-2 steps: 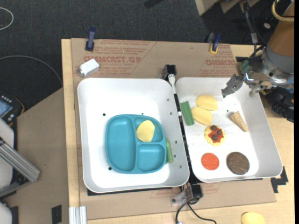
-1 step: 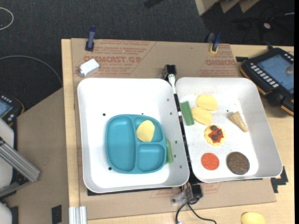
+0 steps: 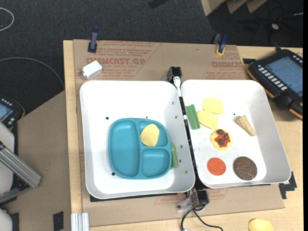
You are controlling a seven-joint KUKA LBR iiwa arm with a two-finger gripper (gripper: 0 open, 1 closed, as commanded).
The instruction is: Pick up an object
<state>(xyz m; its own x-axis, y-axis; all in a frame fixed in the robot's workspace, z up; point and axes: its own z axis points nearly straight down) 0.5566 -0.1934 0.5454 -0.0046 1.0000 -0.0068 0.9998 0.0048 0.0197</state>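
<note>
Objects for picking lie in both bins, and I place each one against the teal divided plate [image 3: 130,150], which sits in the near half of the left bin [image 3: 96,105]. Nearest to me, right of the plate and beyond the right bin [image 3: 257,93], a yellow item [image 3: 260,224] rests on the bench at the frame's bottom edge. Next, in the right bin's near part, well right of the plate, I note a brown disc [image 3: 245,168] and, just beside it on the plate's side, a red disc [image 3: 216,166]. A thin green piece [image 3: 174,156] stands against the plate's right rim, touching it. Farther back, right of the plate, a small yellow round with dark and red spots [image 3: 221,139] lies apart from both discs. Inside the plate, a yellow piece [image 3: 149,135] occupies the far right compartment. Right of the plate and farther still, I record a tan cone [image 3: 246,125], two yellow slices [image 3: 210,112] touching one another, and a green bar [image 3: 193,116] close to the wall between the bins. Beyond the plate, outside the left bin's far left corner, a white block [image 3: 91,70] lies on the board.
</note>
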